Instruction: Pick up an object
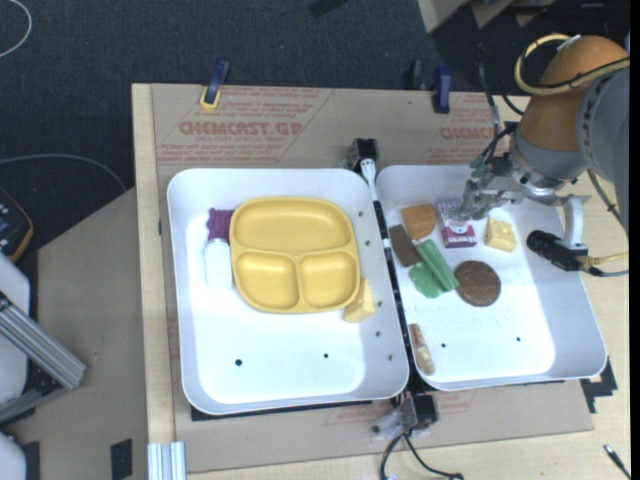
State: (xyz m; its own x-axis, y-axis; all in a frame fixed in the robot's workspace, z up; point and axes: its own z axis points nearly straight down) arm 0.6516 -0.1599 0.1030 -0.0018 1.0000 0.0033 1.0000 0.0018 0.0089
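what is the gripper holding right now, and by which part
Cannot be told: the gripper sits low over the small red-and-white packet in the right bin, but no grasp is visible.

Yellow divided plate point(293, 251), green stick point(434, 269), brown disc point(478, 282) — white bins point(300, 383), orange-banded grey arm point(570, 88).

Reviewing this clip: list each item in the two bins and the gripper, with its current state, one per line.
gripper: low in the right bin, over the red-and-white packet.
red-and-white packet: lying flat, under the gripper.
yellow divided tray: flat in the left bin, right way up.
green piece: lying on the bin floor.
brown disc: lying flat.
yellow block: resting free.
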